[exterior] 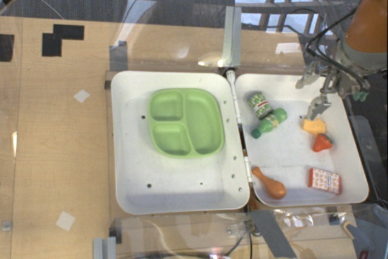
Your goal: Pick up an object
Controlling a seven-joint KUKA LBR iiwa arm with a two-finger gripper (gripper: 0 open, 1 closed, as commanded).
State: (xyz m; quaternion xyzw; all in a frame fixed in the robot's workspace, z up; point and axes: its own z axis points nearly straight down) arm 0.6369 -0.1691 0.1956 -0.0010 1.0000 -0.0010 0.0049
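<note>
Bench [54,148]: light wood surface bearing two shallow white bins side by side, with black rectangular marks near its far left edge.

Left bin [130,191]: holds one green divided plate [185,122] with three compartments, lying flat near the middle of the bin, all compartments bare.

Right bin [351,185]: holds six small objects.
- Green can [259,104] with a red and white label, lying on its side in the far left part of the bin.
- Green bottle [270,122], lying on its side just beside the can, on the nearer side, appearing to touch it.
- Yellow toy food piece [314,126], in the right-centre of the bin.
- Red toy food piece [322,142], just beside the yellow piece on the nearer side; whether they touch cannot be told.
- Brown drumstick-shaped toy [270,183], near the bin's near left corner, lying at a slant.
- Small red and white carton [324,181], lying flat near the near right corner, well apart from the drumstick.

Arm [370,27]: grey with an orange band, reaching in from the right over the far right part of the right bin.

Gripper [317,107]: pointing down, its tip just above the yellow toy food piece. Nothing is seen between the fingers; whether they are spread or pressed together cannot be told.
</note>
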